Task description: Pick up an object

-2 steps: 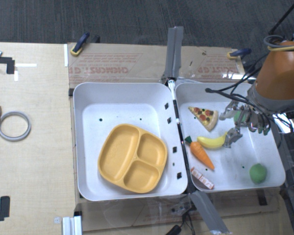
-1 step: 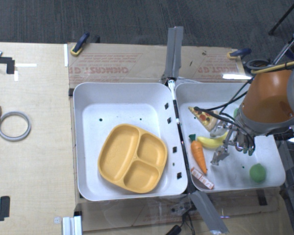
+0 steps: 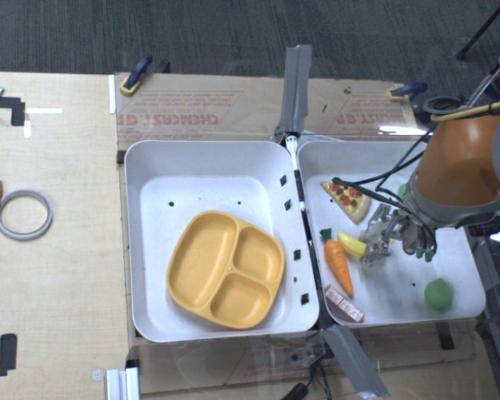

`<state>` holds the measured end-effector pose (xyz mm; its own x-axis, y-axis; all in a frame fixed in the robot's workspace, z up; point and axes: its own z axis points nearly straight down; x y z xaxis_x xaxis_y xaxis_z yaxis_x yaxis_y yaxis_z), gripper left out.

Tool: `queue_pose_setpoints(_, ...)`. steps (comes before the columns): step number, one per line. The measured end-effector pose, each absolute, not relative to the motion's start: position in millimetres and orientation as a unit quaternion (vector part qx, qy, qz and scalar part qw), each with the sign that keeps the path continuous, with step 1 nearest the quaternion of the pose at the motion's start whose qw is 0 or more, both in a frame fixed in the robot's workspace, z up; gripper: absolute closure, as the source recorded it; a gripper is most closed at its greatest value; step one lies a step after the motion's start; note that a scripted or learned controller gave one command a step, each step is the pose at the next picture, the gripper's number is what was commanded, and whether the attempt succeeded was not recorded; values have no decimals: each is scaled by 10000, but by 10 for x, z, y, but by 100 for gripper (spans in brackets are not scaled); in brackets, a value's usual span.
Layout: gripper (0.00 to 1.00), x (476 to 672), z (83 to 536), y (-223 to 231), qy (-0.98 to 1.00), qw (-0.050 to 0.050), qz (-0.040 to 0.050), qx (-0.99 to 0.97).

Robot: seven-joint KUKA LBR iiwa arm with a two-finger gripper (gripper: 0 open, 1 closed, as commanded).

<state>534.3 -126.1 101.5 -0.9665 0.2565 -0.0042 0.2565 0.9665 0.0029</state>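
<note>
Here, from the overhead camera, the gripper (image 3: 377, 242) hangs low in the right bin (image 3: 471, 307), near its middle, just beside a yellow banana (image 3: 352, 244); whether its fingers are spread or closed cannot be told. A carrot (image 3: 338, 267) and a wrapped bar (image 3: 344, 302) lie by the bin's left wall, a pizza slice (image 3: 347, 198) toward the far edge, a green ball (image 3: 438, 294) near the right corner. The left bin (image 3: 146, 223) carries a yellow divided plate (image 3: 226, 269)
</note>
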Motion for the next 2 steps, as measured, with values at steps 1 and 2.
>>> queue_pose_setpoints(1, 100, 6105, 1923, -893, 9682, 20, 3, 2502)
queue_pose_setpoints(2, 100, 6321, 2130, -392, 9343, 19, 0, 3564)
